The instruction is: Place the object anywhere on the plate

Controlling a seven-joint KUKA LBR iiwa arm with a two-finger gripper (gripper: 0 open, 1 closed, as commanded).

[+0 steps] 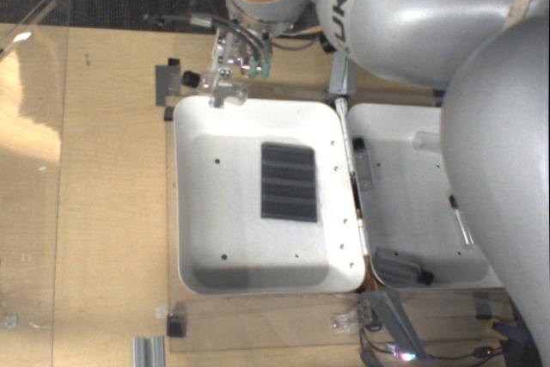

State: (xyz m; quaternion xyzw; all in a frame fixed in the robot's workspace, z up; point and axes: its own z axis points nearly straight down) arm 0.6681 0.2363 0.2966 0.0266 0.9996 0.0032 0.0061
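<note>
gripper [225,90] at left bin [198,211] far rim

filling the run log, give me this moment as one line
arm: over bins from right | gripper: at left bin far rim | dark ridged plate: in left bin, bare | right bin: small items

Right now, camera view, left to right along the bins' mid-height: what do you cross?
Bare wooden bench → left white bin → dark ribbed plate in that bin → seam between bins → right white bin → grey arm covering that bin's right part.
</note>
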